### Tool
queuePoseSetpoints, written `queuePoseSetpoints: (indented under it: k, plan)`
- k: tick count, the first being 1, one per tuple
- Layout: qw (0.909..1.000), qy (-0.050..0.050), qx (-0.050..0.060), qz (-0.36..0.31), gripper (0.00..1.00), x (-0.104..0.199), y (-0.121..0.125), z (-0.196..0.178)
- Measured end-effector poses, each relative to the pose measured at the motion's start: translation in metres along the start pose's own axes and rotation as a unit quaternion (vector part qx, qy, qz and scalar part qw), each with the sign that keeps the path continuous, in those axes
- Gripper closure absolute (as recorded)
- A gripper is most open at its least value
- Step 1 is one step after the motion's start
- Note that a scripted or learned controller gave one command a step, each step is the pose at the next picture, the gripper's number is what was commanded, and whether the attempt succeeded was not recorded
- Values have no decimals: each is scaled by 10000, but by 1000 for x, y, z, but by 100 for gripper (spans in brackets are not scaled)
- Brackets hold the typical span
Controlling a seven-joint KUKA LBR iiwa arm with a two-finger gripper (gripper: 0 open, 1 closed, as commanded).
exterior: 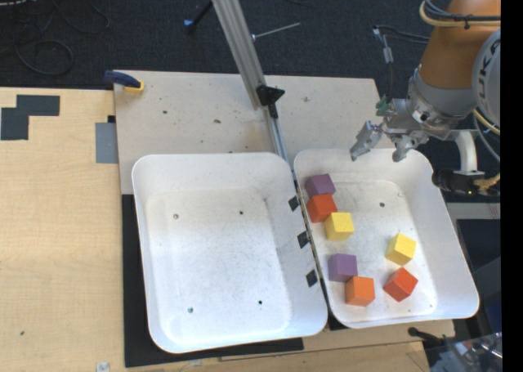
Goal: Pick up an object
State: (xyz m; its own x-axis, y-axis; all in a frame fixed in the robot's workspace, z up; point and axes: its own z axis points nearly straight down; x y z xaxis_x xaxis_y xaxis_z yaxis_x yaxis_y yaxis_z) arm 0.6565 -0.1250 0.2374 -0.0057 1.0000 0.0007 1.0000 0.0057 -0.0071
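The purple block (319,185), nearest of the blocks in the right bin (452,235), lies down and to the left of the claw (382,145), which hangs empty with fingers spread over the bin's upper edge.

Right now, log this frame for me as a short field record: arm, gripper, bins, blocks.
arm: reaches in from the right, above the far rim of the right bin
gripper: open, nothing between its fingers, clear of the blocks
left bin: no blocks visible inside
blocks in right bin: seven
purple: far-left block, lower-middle block
orange-red: three
yellow: two
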Motion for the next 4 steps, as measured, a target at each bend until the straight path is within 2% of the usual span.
queuePoseSetpoints:
  k: [1,2,3,4]
  plan:
    - [10000,4,8,27,0,2,-11,57]
    - [10000,5,-36,37,0,4,-18,112]
    - [10000,1,-43,65,100,2,-18,99]
    - [10000,-6,-48,67,100,1,-26,51]
